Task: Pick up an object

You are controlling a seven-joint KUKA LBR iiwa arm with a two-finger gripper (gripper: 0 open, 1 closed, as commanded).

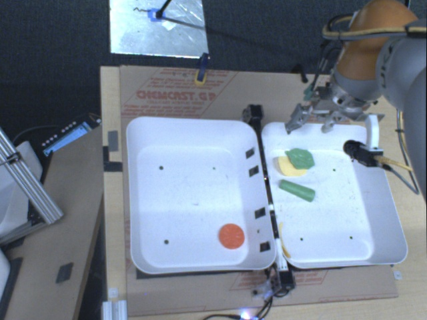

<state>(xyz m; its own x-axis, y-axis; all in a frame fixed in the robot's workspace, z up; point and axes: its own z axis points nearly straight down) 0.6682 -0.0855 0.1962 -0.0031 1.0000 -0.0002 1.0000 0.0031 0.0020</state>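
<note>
Spread apart and gripping nothing, the gripper (310,124) hangs over the far edge of the right bin (383,209), its two fingers splayed to either side with bare bin wall showing between them. That stance suits an approach from above, since open fingers can come down on either side of a piece. Just near of it lies a small cluster: a leafy green piece (299,157) resting on a pale yellow piece (289,168), and close beside them a green cylinder (297,191) lying on its side at a slant. These are the likeliest targets, being nearest the fingers. Stacked as they are, the green and yellow pieces may be awkward to take singly. An orange disc (231,236) lies flat at the near side of the left bin (150,132), well apart from the arm. A thin yellowish sliver near the bins' shared edge may be another piece, though it is too small to tell.
</note>
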